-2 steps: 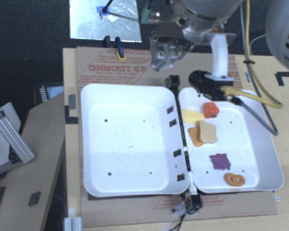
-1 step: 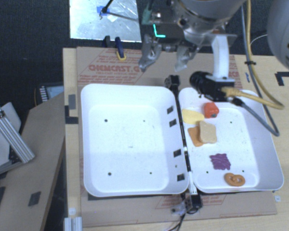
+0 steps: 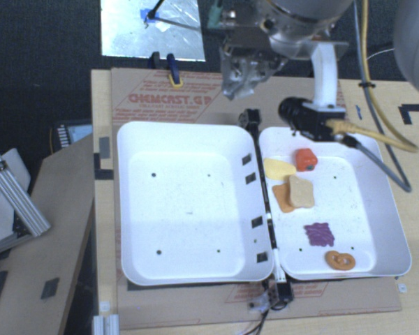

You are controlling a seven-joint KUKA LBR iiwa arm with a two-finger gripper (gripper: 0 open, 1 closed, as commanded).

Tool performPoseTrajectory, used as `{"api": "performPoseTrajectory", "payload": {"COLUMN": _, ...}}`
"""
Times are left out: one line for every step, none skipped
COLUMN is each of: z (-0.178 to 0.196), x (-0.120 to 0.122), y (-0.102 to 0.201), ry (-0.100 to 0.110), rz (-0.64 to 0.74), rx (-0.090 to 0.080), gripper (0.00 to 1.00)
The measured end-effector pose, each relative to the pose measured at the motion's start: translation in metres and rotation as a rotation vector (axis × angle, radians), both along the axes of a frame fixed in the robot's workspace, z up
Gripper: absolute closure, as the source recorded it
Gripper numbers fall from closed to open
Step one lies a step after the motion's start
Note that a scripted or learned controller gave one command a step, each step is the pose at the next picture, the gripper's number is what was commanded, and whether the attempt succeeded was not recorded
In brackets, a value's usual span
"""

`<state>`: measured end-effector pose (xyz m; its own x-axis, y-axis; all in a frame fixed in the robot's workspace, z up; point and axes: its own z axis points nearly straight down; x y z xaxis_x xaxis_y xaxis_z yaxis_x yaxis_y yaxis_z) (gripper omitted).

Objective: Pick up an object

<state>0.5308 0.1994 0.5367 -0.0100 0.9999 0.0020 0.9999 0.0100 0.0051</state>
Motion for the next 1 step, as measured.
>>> {"api": "performPoseTrajectory", "payload": {"z": -0.0004, "x": 0.0, "y": 0.0001, "ry": 0.001, "rz": 0.001, "rx": 0.0, "gripper": 0.0}}
